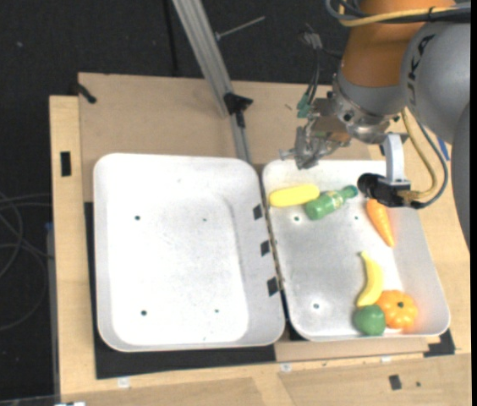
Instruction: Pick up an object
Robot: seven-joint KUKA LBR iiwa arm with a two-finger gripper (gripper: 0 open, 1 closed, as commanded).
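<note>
— Objects for picking lie all in the right bin, yes? Where exactly?

— Yes. A yellow lemon-shaped piece lies at the upper left of that bin, and a green bottle lies just beside it, to the right. A carrot is near the right wall. A banana is lower, and under it a green round fruit touches an orange pumpkin-like piece in the lower right corner.

— And the tool?

— The tool hangs over the upper edge of the right bin, just above the yellow piece. Nothing is seen between its tips. If it is released or clenched, I cannot tell; it is too small and dark.

— The left bin?

— It stands beside the right one on the table, their walls touching.
</note>
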